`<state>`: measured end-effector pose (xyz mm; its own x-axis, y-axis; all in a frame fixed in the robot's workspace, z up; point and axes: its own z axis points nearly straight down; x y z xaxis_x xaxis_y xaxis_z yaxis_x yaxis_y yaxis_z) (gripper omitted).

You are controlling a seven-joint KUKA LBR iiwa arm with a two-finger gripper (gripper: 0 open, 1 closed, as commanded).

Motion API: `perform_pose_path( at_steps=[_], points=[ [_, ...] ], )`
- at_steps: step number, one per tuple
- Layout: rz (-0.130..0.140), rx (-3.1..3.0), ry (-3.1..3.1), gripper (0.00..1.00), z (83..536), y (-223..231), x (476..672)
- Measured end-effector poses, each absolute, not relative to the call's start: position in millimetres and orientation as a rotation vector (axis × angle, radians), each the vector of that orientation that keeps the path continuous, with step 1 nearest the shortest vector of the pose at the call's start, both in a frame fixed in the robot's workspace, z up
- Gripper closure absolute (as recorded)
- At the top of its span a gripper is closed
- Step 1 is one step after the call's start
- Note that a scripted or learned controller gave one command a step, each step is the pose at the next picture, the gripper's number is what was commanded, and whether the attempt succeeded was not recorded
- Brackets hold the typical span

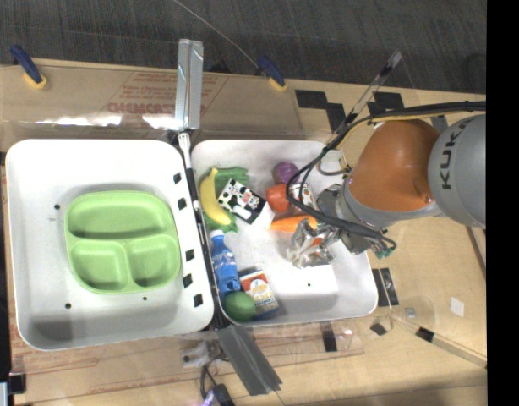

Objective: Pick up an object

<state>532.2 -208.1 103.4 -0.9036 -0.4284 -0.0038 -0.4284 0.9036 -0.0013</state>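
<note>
- The desk point(90, 87), covered with brown cardboard, is carrying two shallow white bins side by side; the left bin point(31, 227) is lying toward the desk's left edge and the right bin point(348, 290) beside it, toward the right edge.
- A green divided tray point(122, 240) with three compartments is sitting in the middle of the left bin.
- The grey arm with its orange band point(395, 167) is reaching in over the right bin's right side, with black cables looping around the wrist.
- The claw point(310, 245) is hanging low over the middle of the right bin, pointing down toward the bin floor; whether it is clenched or released I cannot tell, as the metal parts are blurring together.
- An orange object point(290, 222) is lying just beside the claw, toward the bin's far side; I cannot tell whether the two are touching.
- A red object point(277, 198) is sitting next to the orange one, and a purple ball point(285, 172) is resting near the bin's far wall.
- A yellow banana point(210, 200) is curving along the right bin's left wall, with a black-and-white patterned block point(243, 200) lying against it on a green piece.
- A blue bottle point(224, 265) is lying along the left wall nearer the near edge.
- A green round fruit point(239, 305) is sitting in the near-left corner, touching a small printed carton point(261, 292).
</note>
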Motion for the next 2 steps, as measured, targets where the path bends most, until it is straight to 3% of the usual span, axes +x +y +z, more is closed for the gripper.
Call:
perform_pose_path(
  at_steps=[1, 2],
  points=[
    [-0.012, -0.688, 3.054, 1.0, 224, -203, 523.4],
    [0.001, -0.723, 3.054, 1.0, 227, -129, 547.0]
  ],
)
